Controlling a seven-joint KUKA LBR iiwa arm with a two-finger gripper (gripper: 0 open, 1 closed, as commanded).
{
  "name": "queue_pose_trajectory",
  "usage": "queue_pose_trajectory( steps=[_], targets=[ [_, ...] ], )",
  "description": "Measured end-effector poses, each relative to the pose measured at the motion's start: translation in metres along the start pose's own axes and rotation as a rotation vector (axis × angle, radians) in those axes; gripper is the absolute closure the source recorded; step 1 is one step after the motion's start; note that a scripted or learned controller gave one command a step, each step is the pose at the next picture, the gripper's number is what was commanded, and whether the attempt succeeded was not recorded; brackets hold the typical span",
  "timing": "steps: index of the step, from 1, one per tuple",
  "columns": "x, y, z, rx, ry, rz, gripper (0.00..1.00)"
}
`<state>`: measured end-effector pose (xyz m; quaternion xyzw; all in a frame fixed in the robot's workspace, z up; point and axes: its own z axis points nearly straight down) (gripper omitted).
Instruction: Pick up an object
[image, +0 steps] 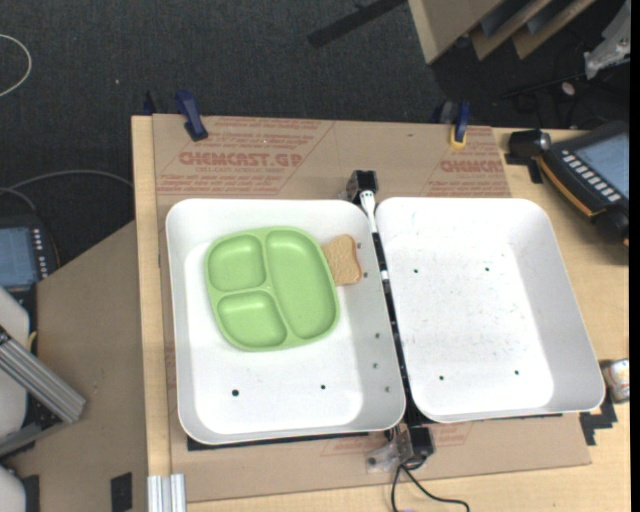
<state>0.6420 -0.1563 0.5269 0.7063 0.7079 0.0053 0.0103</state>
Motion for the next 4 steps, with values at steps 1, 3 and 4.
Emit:
queue_pose_trajectory(
  steps=[1,3,4],
  targets=[
    [0.034,-0.055,-0.012,0.021,0.008,-0.001,0.0],
    [0.141,-0.165,-0.014,0.024,0.009,-0.006,0.0],
    [0.138,-0.161,-0.024,0.02,0.006,0.0,1.0]
  ],
)
